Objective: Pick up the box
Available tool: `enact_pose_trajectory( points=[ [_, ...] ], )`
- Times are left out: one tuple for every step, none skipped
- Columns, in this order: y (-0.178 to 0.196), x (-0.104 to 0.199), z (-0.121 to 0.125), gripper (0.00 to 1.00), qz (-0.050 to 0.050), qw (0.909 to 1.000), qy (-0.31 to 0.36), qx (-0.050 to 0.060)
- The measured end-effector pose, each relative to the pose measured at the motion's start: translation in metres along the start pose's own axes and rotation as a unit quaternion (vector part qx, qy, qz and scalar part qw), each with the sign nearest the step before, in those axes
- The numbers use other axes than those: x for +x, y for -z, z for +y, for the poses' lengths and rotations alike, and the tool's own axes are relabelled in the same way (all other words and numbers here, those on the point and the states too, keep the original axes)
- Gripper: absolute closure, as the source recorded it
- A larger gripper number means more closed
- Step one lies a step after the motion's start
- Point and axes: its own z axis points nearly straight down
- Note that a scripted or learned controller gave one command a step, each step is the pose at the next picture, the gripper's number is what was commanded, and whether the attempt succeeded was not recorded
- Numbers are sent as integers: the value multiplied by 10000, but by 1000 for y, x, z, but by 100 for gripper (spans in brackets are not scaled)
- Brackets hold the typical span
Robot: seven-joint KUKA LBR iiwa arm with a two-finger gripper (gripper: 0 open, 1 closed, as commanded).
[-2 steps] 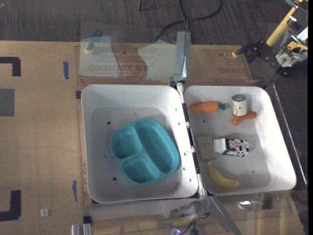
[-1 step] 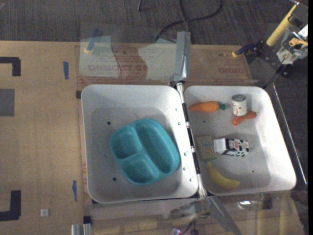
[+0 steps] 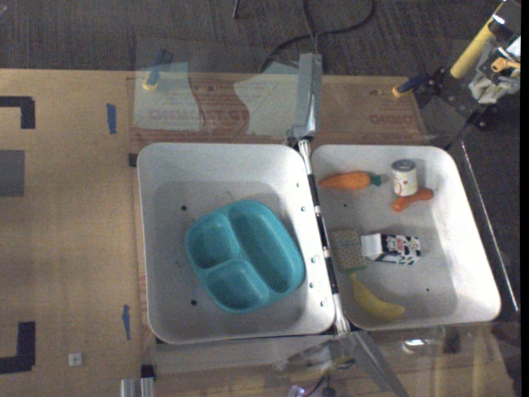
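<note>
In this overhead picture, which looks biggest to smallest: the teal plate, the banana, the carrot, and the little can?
1. Teal divided plate, by far the largest.
2. Banana and carrot: these look about alike, too close to rank.
3. Can, the smallest.

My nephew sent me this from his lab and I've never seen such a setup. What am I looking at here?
One camera fixed above a bench looks down at a slant on two shallow white bins. The left bin holds a teal divided plate. The right bin holds toy food: a carrot, a small can, a banana, and a small milk box, the thing a robot arm is meant to pick up. The box lies untouched.
</note>
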Motion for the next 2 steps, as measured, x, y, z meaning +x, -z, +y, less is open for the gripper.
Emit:
enact_pose_trajectory(
  points=[
    [-118, 39, -21, 100, 3, 9999, 132, 31],
    [-19, -4, 20, 100, 5, 9870, -1609, 13]
  ],
)
